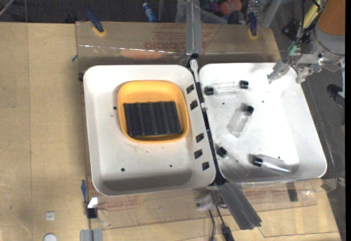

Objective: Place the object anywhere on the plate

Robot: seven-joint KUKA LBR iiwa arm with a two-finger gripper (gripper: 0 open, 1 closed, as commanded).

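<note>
The claw [285, 69] hangs over the right bin [307, 124] at its 1 o'clock corner; whether it is spread cannot be told. Three clear bottles [239, 120] lie in that bin. The yellow plate [153, 90], possibly bearing a dark ribbed insert, sits in the left bin [101, 141].

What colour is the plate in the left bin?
Yellow-orange plate, holding a dark ridged insert; the camera view shows it best.

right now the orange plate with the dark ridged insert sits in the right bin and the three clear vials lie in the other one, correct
Not quite. The camera view shows the orange plate with its dark ridged insert in the left bin. The three clear vials lie in the right bin.
</note>
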